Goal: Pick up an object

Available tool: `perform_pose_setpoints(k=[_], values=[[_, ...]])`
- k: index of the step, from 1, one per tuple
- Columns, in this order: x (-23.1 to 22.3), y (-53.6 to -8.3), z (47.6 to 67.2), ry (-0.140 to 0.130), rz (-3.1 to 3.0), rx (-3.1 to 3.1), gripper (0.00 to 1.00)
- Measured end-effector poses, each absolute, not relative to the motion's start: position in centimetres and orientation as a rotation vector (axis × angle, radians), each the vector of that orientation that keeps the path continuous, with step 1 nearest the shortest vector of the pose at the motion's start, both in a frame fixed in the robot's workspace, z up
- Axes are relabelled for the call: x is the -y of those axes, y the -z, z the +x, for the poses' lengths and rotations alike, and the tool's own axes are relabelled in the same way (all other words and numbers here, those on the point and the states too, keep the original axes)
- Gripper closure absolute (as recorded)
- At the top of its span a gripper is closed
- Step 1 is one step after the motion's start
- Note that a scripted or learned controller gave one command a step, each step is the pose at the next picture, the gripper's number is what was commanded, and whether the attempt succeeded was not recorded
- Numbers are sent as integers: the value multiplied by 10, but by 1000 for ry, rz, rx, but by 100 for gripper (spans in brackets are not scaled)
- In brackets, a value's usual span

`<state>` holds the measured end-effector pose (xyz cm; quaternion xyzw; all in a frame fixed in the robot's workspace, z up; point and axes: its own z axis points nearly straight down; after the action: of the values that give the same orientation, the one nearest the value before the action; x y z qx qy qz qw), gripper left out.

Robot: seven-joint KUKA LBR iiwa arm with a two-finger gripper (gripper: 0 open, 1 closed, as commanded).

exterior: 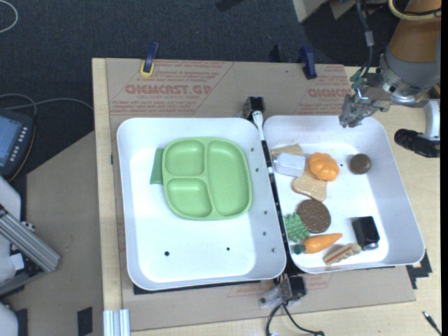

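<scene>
The right bin (395, 187) holds several small items: an orange fruit (323, 166), a brown ball (360, 163), a white block (290, 164), a tan bread slice (309, 186), a brown cookie (313, 215), a green leafy piece (294, 226), a carrot (323, 243) and a black box (365, 232). My gripper (352, 115) hangs above the far rim of this bin, apart from all items, with nothing seen between its fingers.
The left bin (140, 243) carries a green divided plate (207, 178) on a green mat. Clamps (148, 61) sit on the cardboard board behind the bins. A black joiner (256, 108) stands between the bins at the back.
</scene>
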<state>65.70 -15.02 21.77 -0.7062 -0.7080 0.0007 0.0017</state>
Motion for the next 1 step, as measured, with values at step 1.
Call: perform_pose_setpoints(k=[1], values=[[98, -220, 648, 1, -2214, 2225, 100]])
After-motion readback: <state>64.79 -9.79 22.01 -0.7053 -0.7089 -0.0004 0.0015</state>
